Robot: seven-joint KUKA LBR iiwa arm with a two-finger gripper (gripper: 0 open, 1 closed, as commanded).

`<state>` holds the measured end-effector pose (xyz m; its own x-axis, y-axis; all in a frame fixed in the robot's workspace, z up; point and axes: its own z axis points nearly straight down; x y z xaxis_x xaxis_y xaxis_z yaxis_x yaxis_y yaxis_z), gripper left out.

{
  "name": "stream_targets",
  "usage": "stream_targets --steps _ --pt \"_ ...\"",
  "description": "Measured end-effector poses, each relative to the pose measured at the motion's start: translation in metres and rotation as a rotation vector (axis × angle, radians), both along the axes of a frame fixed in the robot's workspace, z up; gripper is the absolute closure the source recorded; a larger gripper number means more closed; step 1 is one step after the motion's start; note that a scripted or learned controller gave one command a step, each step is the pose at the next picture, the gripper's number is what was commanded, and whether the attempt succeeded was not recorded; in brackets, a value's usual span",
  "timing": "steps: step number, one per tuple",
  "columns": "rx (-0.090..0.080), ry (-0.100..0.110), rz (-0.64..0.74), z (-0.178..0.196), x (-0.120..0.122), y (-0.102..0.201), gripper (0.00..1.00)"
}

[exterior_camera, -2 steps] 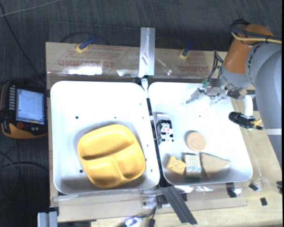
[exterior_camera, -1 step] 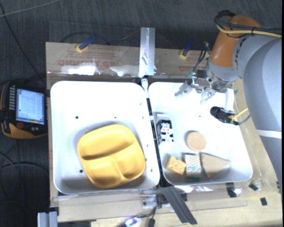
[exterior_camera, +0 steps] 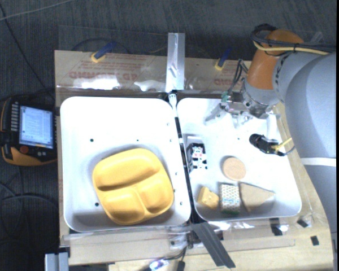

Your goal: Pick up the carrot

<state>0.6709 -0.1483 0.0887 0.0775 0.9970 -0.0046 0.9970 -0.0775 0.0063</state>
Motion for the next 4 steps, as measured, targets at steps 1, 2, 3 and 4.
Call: stream_targets --steps 1,2,3,4 --pt "0.007 0.004 -0.111 0.000 0.000 0.001 0.00" --pt "0.029 0.021 -0.181 -0.002 0.001 -0.045 0.00" --pt "0.009 -0.004 -0.639 0.000 -0.031 0.018 0.00" --pt "0.004 0.009 -0.607 0.030 -0.049 -0.049 0.00"
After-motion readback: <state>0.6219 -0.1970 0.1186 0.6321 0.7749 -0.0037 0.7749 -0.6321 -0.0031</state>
